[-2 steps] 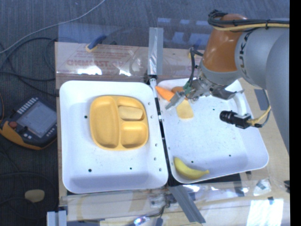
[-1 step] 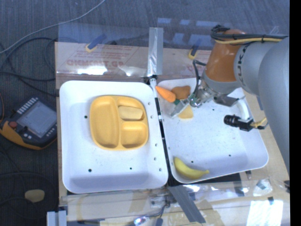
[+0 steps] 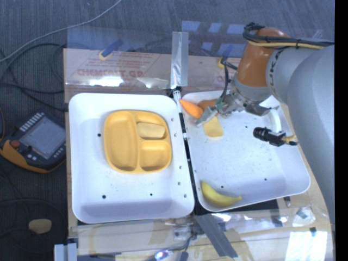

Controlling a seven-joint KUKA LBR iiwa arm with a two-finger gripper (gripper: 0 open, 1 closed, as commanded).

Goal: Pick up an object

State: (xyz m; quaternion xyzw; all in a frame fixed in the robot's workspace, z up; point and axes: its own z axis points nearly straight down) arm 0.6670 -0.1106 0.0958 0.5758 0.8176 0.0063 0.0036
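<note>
A banana is lying at the near edge of the right bin, toward its left corner. At the far left of that same bin the gripper is hanging low, with the arm reaching in from the far right. A yellow block is sitting on the bin floor just on the near side of the gripper, so close that it is not clear whether they are touching. Whether the gripper is open or closed, or gripping anything, cannot be told. A carrot is lying just to its left, against the bin's far-left corner. In the left bin a yellow divided tray is resting, carrying a pale block in its far-right compartment.
</note>
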